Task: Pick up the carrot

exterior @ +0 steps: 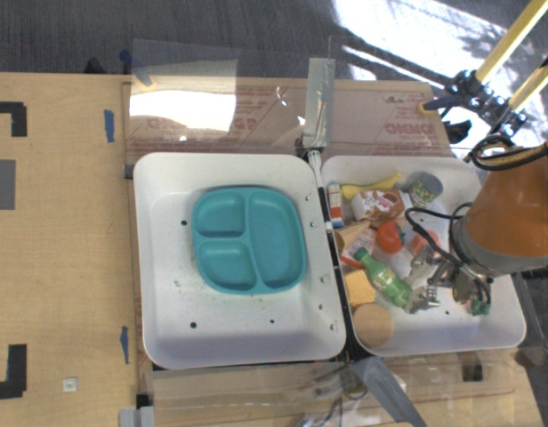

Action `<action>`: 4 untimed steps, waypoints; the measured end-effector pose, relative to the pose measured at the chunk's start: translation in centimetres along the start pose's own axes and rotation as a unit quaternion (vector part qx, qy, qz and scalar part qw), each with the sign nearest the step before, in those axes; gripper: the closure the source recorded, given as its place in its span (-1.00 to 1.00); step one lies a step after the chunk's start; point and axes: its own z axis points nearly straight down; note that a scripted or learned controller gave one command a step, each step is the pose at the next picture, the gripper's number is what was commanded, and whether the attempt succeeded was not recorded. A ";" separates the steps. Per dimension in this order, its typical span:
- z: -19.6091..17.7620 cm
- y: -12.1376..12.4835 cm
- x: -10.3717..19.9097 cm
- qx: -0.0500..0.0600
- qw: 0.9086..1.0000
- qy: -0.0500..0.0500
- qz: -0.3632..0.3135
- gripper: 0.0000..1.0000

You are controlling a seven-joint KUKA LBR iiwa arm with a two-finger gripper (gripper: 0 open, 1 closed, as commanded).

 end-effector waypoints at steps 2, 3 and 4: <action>-9.6 3.1 -0.5 -0.002 0.992 0.010 -0.125 1.00; -13.3 9.1 0.0 -0.003 0.995 0.010 -0.102 1.00; -0.8 2.0 1.8 -0.004 0.978 0.018 -0.208 1.00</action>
